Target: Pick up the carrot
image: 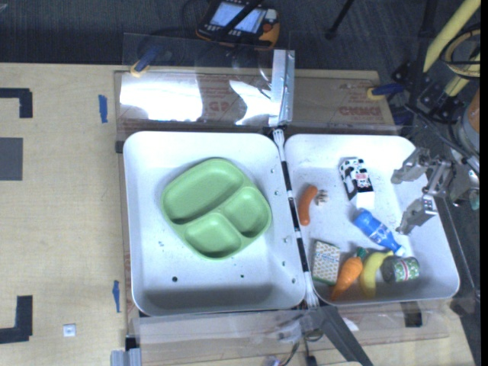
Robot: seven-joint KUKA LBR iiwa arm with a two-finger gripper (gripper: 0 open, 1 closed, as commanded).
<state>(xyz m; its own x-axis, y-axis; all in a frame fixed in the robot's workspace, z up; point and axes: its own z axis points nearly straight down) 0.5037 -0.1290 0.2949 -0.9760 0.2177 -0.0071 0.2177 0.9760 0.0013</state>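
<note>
Carrot (pixel 348 274) lies at the lower middle of the right bin (pixel 328 152), its orange body tilted with the green top pointing up-right, touching a yellow banana (pixel 371 270) on its right and just beside a checkered packet (pixel 325 261) on its left. Claw (pixel 418 194) hovers over the bin's right edge at the right of the frame, fingers spread wide and pinching nothing, well apart from the carrot, with a blue bottle (pixel 377 231) between them. Left bin (pixel 152 273) holds a green divided plate (pixel 216 207).
</note>
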